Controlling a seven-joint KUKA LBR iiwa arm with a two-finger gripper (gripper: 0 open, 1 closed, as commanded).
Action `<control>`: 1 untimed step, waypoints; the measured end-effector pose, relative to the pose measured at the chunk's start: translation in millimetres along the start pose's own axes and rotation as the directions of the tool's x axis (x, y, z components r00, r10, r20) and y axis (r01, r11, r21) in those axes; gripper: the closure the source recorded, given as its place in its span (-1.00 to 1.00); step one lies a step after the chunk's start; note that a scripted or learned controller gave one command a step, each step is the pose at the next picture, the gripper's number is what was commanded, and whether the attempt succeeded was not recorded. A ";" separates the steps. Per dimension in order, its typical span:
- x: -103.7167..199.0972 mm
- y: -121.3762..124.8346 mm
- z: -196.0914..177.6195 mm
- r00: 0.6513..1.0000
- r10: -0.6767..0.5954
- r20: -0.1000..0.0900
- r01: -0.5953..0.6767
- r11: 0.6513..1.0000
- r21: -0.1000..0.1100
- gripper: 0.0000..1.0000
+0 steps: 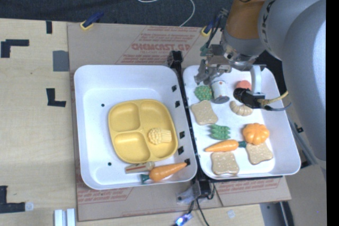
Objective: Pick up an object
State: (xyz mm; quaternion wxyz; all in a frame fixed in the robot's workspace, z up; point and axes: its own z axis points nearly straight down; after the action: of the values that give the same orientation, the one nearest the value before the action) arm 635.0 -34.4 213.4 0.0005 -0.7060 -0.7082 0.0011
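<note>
Two white bins sit side by side: the left bin [90,114] holds a yellow tray [130,119] with a corn cob [160,136] in one compartment and a carrot [167,170] just below the tray. Right of the tray, across the divide, the right bin [283,164] holds bread slices, a second carrot and a small pumpkin [256,133]. The gripper [206,78] hangs over that bin's upper left corner above a green toy [203,92], its claw gripping nothing I can see and its spread unreadable, so the pick seems barely begun.

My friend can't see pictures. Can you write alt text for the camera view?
A grey robot arm's gripper hovers over toy food in the right bin, near a green vegetable. The left bin holds a yellow tray with corn.
</note>
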 end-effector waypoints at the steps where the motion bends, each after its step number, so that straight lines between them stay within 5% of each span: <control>1: -1.5 -4.0 -3.2 1.000 0.003 0.001 -0.003 1.000 -0.001 1.00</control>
State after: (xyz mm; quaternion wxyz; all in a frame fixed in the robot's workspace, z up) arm 631.0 -35.8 216.5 0.0001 -0.7069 -0.7073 0.0011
